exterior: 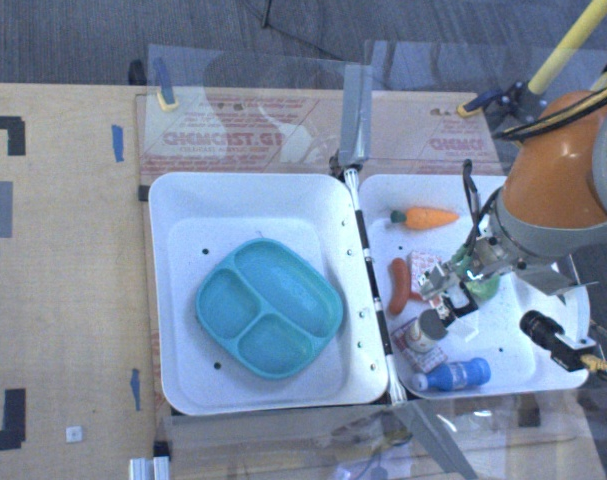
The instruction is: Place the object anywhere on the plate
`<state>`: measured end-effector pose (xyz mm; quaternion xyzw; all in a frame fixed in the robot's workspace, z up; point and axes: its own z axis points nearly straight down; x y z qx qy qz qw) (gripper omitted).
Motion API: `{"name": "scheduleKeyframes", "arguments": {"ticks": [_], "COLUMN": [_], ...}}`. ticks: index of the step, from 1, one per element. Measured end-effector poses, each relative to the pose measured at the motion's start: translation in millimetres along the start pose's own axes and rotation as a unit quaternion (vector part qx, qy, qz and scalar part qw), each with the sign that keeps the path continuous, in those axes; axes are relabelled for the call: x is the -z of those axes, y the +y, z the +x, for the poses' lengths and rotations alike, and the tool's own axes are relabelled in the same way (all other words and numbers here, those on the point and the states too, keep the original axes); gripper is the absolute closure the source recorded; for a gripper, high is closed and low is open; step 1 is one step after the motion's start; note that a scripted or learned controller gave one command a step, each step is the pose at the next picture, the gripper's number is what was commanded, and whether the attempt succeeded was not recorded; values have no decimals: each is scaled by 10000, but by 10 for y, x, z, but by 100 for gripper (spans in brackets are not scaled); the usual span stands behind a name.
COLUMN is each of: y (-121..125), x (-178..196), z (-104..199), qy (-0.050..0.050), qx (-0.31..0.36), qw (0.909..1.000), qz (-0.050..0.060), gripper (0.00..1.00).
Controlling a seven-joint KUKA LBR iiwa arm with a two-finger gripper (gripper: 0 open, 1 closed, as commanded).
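Nearest the camera's bottom edge, the blue bottle lies along the front wall of the right bin, with a small can just beside it. Pretty crowded in there. The gripper hangs low over the middle of that bin, right by a red sausage and a printed packet; can't tell how it's set. Farther back a carrot sits near the rear wall. The left bin has loads of room: the teal divided plate sits roughly in its middle, white floor all around.
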<state>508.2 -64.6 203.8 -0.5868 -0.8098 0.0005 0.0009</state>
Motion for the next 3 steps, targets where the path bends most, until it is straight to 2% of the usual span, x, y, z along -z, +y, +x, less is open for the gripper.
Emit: {"name": "scheduleKeyframes", "arguments": {"ticks": [1,2,3], "y": [309,1040,1042], "x": [-3,-215,-212], "z": [520,1221,1223], "qy": [-9,-8,-10], "qx": [1110,1233,1237], "qw": [9938,9924,9923], "qz": [-8,-8,-10], "gripper": [100,100,0]}}
